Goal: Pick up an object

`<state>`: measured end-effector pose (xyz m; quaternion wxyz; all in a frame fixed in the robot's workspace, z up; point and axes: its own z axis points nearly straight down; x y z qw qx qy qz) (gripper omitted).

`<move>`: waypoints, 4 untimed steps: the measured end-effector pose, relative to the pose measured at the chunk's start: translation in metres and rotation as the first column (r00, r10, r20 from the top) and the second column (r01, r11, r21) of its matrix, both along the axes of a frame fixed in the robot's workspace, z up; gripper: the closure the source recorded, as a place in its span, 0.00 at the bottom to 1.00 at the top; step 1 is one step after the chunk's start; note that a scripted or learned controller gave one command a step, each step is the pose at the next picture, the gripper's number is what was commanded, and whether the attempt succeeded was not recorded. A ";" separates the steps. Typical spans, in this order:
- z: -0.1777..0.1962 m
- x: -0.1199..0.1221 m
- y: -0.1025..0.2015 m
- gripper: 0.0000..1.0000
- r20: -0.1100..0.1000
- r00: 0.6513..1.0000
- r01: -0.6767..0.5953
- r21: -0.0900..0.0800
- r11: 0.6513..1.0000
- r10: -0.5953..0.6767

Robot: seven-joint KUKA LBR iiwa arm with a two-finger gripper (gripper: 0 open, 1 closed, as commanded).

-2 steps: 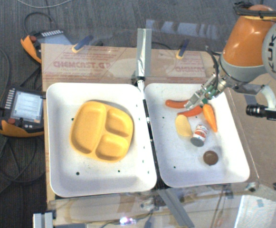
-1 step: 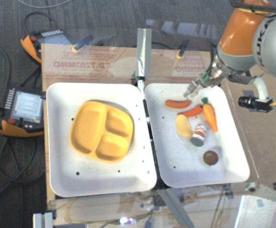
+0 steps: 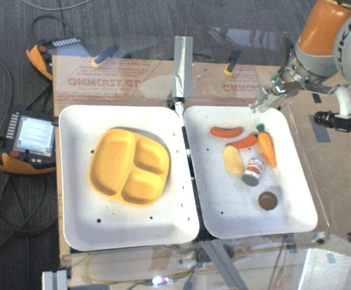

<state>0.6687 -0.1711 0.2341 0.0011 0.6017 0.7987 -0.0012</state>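
Two white bins [image 3: 72, 222], one yellow divided tray [image 3: 130, 165], one sausage [image 3: 226, 132], one red chili pepper [image 3: 243, 142], one carrot [image 3: 267, 148], one pale potato-like piece [image 3: 232, 159], one small can [image 3: 254, 171], one brown round piece [image 3: 267, 200]

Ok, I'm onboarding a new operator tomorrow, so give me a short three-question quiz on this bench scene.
1. True or false: the yellow divided tray lies in the right bin.
2. Which item lies nearest the camera in the right bin: A carrot, B brown round piece, C sausage?
3. Fill in: the hand hangs over the right bin's far ___ .

Key: 1 false, it's in the left bin; 2 B; 3 rim.
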 end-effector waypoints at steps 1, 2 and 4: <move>0.000 0.000 -0.001 0.00 0.000 1.000 0.001 -0.002 1.000 -0.001; -0.086 -0.085 -0.030 0.00 -0.003 0.999 -0.044 0.002 0.999 0.044; -0.132 -0.057 -0.044 1.00 0.003 0.996 -0.093 0.007 0.996 0.093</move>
